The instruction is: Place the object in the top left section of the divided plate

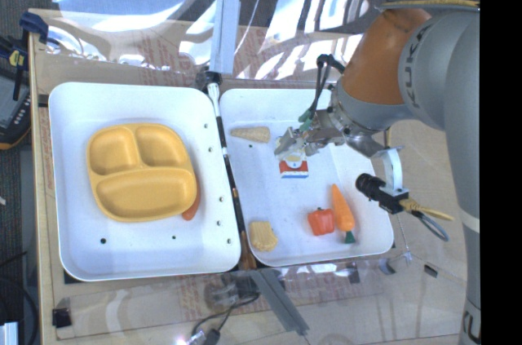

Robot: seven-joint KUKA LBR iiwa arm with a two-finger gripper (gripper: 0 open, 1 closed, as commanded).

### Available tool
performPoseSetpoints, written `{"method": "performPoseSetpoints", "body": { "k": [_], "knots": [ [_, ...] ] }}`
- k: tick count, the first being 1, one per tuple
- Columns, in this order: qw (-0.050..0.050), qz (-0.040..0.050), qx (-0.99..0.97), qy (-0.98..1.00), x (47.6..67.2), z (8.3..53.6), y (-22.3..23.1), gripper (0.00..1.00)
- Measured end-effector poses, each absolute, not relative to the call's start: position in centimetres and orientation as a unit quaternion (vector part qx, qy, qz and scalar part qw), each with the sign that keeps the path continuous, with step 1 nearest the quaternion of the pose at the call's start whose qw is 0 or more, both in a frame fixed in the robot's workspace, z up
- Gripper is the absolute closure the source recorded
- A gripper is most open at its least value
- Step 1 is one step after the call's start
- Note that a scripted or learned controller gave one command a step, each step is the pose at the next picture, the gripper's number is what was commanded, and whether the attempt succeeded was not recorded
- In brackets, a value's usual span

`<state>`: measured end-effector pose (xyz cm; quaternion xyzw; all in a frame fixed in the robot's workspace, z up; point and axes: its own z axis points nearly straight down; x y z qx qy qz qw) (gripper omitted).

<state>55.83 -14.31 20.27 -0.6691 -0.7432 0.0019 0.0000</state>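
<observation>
Grey arm reaching from right, wrist angled down-left.

right bin — carrot, red pepper, cracker, pale wedge.

1. The divided plate is yellow, with rounded corners and three sections: two small ones along its top edge and one wide one below. It lies flat in the left bin, slightly turned.
2. Its top left section is bare.
3. The small red-and-white object lies flat in the right bin, directly under my gripper, well apart from the plate.
</observation>
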Motion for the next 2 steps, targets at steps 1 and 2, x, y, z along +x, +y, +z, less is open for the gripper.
{"method": "performPoseSetpoints", "body": {
  "k": [1, 2],
  "knots": [
    [0.001, 0.0005, -0.684, -0.729, 57.6, 25.7, -7.0, 1.0],
    [0.0, 0.0001, -0.646, -0.763, 56.9, 28.9, 0.7, 1.0]
  ]
}}
